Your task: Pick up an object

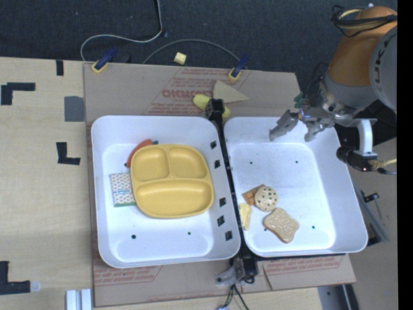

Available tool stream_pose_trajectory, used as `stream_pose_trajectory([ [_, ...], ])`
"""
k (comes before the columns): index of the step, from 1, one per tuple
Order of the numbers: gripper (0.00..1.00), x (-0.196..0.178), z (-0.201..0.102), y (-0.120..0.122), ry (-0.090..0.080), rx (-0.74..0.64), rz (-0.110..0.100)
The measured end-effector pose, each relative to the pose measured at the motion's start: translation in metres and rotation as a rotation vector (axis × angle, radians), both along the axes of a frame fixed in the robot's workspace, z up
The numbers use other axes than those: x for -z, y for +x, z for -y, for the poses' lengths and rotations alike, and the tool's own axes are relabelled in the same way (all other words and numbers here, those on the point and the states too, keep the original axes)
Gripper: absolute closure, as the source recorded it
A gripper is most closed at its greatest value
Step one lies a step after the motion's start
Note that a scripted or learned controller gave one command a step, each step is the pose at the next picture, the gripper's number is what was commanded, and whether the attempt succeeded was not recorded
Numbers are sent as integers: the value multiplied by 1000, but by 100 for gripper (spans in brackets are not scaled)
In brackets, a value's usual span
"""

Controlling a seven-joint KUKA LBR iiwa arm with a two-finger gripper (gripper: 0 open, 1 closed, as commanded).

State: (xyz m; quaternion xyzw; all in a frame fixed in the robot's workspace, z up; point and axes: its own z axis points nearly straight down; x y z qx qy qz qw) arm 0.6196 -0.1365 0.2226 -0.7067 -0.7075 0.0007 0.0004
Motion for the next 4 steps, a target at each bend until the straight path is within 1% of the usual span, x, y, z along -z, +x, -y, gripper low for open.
stream_pose_trajectory([
  [1, 0, 81, -37, -47, 3, 0, -9],
  [2, 0, 136, -15, -85, 3, 6, 13],
  [3, 0, 134, -41, -84, -4, 1, 12],
  [4, 0, 136, -33, -82, 4, -3, 6],
])
